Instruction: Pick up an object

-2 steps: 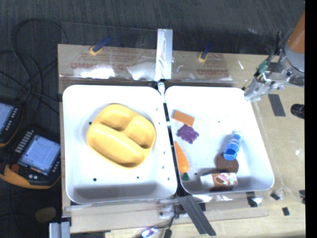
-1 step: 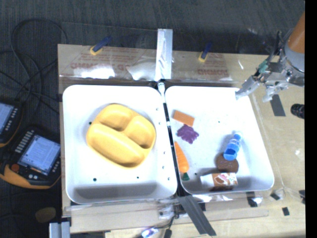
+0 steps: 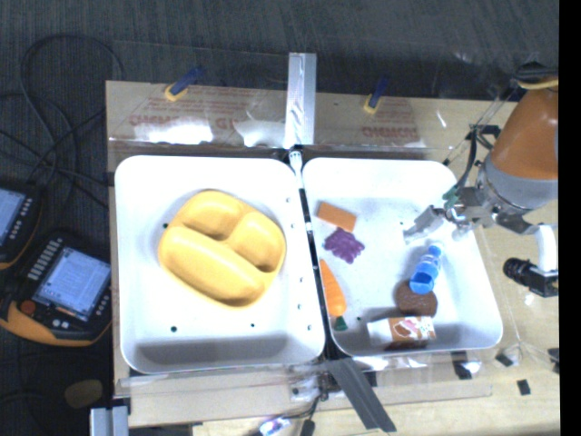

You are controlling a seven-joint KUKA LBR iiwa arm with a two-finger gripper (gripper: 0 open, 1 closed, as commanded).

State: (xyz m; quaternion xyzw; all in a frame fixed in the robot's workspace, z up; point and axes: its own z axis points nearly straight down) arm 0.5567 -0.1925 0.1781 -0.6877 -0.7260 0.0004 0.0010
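Nearest the cam, at the front edge of the right bin (image 3: 481, 271), lies a small printed carton (image 3: 406, 331) on its side, w/ a brown round cookie-like disc (image 3: 416, 300) just behind it. Touching the disc's far side is the blue bottle (image 3: 425, 271), prob the likeliest pick since it sits closest to the gripper (image 3: 428, 224). It lies tilted, cap end toward the disc. Looks like light, hard plastic: stiff, smooth, so likely to roll or slip; best taken across the body at mid-length, not at the cap.

Gripper hangs just beyond the bottle's far end, apart from it, nothing between the fingers; they look parted a bit, narrow rather than wide.

Further out in the same bin: purple toy grape bunch (image 3: 344, 244), orange block (image 3: 336, 214) behind it, toy carrot (image 3: 331, 291) along the left wall. All well apart from the bottle, so little clutter risk except the disc.

Left bin (image 3: 132, 243) holds a big yellow bread-shaped toy (image 3: 221, 246), bulky, prob too wide for this grip.
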